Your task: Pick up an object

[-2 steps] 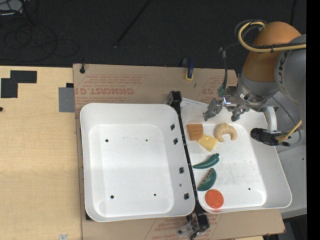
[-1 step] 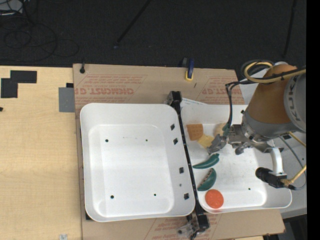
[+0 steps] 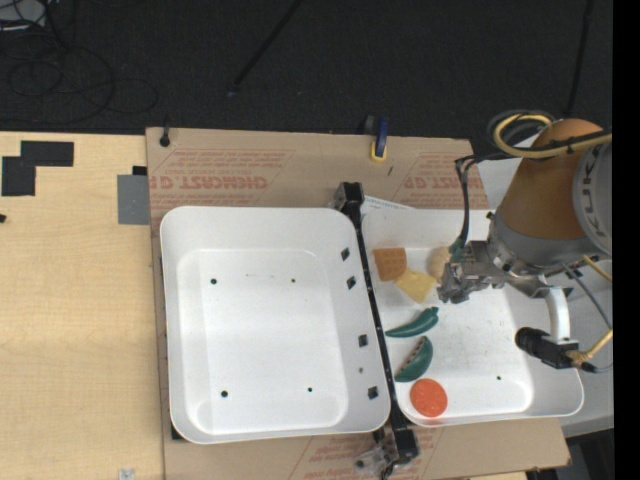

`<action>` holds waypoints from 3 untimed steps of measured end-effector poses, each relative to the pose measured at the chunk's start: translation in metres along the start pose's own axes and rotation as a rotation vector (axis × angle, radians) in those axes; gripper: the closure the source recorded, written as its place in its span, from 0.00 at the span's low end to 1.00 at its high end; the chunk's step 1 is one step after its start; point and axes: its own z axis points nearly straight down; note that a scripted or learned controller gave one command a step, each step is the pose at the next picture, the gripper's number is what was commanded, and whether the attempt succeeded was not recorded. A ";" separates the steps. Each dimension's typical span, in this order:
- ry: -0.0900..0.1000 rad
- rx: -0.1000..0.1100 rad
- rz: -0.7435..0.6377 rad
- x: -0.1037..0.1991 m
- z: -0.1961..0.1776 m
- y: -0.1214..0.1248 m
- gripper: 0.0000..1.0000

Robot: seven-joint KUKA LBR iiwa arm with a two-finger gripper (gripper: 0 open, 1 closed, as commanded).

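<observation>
Over the right bin (image 3: 545,400), toward its 12 o'clock edge, the gripper (image 3: 455,278) hangs just beside a pale yellow block (image 3: 416,286), with an orange-brown block (image 3: 390,263) at the yellow one's 10 o'clock. Whether it grips anything, I cannot tell. Two green pieces (image 3: 412,322) and a red disc (image 3: 430,397) lie toward 6 o'clock.
</observation>
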 end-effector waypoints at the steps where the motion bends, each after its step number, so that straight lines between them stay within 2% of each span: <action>1: 0.001 0.001 -0.002 0.010 -0.005 -0.055 1.00; 2: 0.001 0.002 -0.004 -0.007 0.018 -0.086 1.00; 3: 0.000 -0.007 -0.011 0.058 -0.024 -0.057 1.00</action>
